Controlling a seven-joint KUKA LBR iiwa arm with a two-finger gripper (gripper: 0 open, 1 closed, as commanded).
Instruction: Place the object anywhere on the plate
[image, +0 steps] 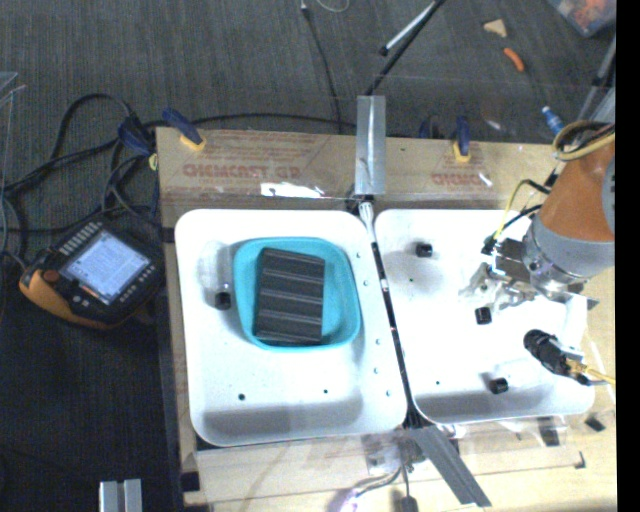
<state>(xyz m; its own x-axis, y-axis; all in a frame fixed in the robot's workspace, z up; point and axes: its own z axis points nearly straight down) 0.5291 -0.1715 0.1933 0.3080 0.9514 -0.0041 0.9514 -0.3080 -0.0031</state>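
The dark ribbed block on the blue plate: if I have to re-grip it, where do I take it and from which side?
Take the dark ribbed block from straight above, fingers closing across its shorter width, near the middle of its length. It lies flat on the blue plate, long axis running near to far, and the plate's raised rim would likely block a sideways approach. The gripper is over the right bin.

Grey arm (572, 245), orange band (585, 195)

The gripper (490, 290) hangs over the right bin (440, 400). Left of its fingers, in the left bin (200, 400), the ribbed block (290, 295) lies on the plate (345, 310). A small piece (482, 315) sits just below the fingers, another (424, 249) up-left, a third (498, 384) farther below.
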